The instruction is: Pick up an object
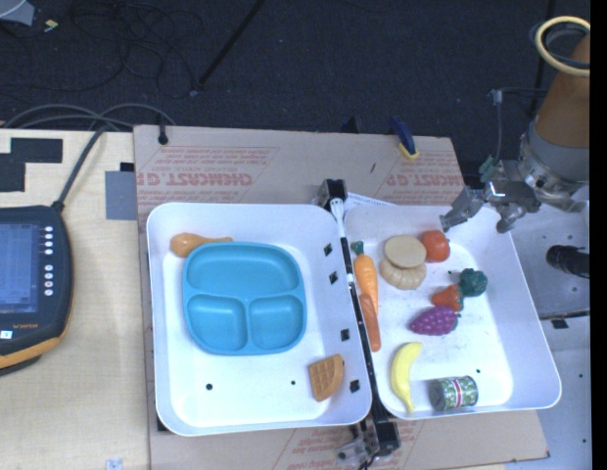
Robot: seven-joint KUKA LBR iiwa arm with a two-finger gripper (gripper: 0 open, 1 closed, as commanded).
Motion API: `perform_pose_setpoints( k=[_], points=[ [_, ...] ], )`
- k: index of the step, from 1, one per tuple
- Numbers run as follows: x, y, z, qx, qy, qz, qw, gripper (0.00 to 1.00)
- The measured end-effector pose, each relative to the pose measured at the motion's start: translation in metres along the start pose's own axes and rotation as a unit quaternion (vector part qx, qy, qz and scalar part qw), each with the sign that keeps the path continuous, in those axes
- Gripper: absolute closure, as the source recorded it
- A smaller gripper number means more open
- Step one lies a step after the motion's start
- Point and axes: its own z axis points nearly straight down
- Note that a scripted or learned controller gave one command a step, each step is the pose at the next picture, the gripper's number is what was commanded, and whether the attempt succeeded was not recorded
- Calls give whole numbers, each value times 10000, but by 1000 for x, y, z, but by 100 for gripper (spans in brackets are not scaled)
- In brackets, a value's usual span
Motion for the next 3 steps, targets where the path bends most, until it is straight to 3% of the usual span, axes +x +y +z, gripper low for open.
perform_pose_setpoints(
  k=[1, 2, 3],
  points=[
    [126, -50, 70, 57, 28, -45, 10000, 0],
    [167, -73, -295, -93, -1, -12, 10000, 0],
    [169, -73, -294, 20, -11, -43, 10000, 100]
  ],
)
